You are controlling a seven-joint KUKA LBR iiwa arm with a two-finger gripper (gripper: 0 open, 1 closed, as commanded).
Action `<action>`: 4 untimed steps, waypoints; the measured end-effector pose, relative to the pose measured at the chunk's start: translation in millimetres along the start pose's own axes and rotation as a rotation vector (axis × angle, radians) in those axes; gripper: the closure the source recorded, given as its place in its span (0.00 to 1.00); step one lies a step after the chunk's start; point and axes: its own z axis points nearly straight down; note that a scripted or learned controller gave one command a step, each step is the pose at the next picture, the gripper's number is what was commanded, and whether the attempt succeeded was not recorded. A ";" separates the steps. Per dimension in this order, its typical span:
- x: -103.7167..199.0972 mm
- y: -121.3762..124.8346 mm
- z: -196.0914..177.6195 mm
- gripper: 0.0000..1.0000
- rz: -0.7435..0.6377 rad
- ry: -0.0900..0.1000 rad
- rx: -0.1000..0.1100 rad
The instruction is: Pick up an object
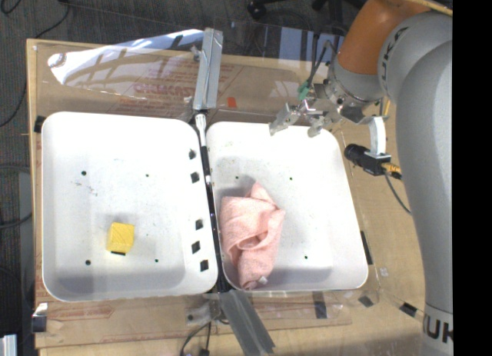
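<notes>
The arm point(407, 54) comes in from the right side of the frame, grey and wide, with its orange band at the upper right. Its gripper point(300, 120) is at the upper right of the frame, just over the far rim of the right bin point(338, 193). The two fingers point toward the left and down. They stand apart, with a gap between the tips, and nothing is between them. The gripper is above the rim, and I cannot tell if it touches it.

In the right bin a pink cloth point(250, 231) lies crumpled. It is in the lower left part of this bin, against the wall next to the divider between the bins, and it reaches almost to the near wall. The cloth is well apart from the gripper, which is at the opposite end of the same bin.

In the left bin point(69, 154) a small yellow block point(121, 237) lies in the lower middle part, on the bin floor, away from all walls. Some small dark dots are on the floors of both bins.

A metal bar point(206, 70) goes from the top of the divider toward the upper middle of the frame. A clear plastic sheet point(115, 62) lies on the bench point(46, 54) behind the left bin, at the upper left. A black cable point(373, 164) part hangs at the right of the right bin, near the arm.
</notes>
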 end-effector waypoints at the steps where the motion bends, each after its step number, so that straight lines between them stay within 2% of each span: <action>1: 20.2 0.3 119.7 0.00 -0.050 -0.001 -0.003; 2: 54.1 -49.9 120.0 0.00 -0.037 0.000 -0.001; 3: 53.7 -49.8 110.2 1.00 -0.041 -0.001 0.001; 4: 124.8 7.2 18.7 1.00 0.009 0.000 -0.004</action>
